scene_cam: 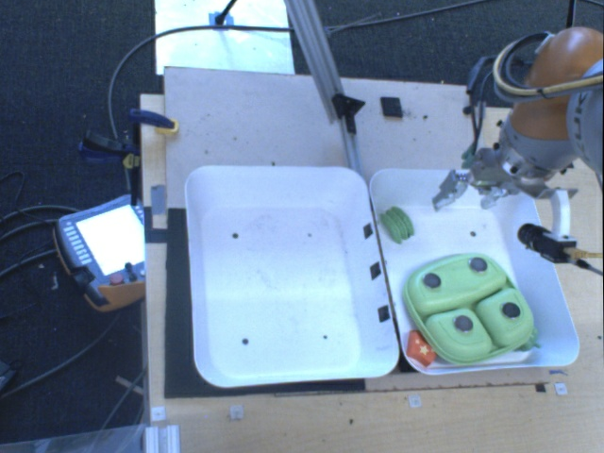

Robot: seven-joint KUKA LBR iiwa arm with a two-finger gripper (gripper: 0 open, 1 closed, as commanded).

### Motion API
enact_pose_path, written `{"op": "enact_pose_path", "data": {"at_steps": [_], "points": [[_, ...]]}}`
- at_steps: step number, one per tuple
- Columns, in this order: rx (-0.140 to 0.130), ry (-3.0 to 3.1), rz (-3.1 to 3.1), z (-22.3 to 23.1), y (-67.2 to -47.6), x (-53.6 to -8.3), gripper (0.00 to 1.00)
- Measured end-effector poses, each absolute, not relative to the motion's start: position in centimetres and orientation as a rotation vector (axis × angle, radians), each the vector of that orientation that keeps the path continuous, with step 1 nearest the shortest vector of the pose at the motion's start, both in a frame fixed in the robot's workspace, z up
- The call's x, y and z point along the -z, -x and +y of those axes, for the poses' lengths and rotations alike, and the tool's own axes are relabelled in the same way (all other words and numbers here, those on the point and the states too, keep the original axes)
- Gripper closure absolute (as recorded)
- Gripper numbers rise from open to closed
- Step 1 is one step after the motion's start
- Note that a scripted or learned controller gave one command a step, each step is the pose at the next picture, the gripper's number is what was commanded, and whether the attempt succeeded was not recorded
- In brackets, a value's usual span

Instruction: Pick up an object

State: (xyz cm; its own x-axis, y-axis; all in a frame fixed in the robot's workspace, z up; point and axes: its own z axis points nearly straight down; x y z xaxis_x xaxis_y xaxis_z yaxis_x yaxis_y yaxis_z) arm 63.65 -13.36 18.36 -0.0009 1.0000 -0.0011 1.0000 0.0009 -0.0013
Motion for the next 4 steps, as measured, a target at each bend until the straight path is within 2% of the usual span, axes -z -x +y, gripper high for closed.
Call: {"op": "enact_pose_path", "data": {"at_steps": [1, 2, 3, 4], "points": [[-0.003, 2.219, -2.222, -13.6, -62.6, -13.1, 0.0], [0.001, 2.222, -2.224, -13.6, -62.7, -8.3, 0.0], [0.007, 2.226, -2.229, -13.6, -62.9, -9.8, 1.0], [0.006, 2.221, -2.23, -13.9, -64.0, -14.7, 1.0]]}}
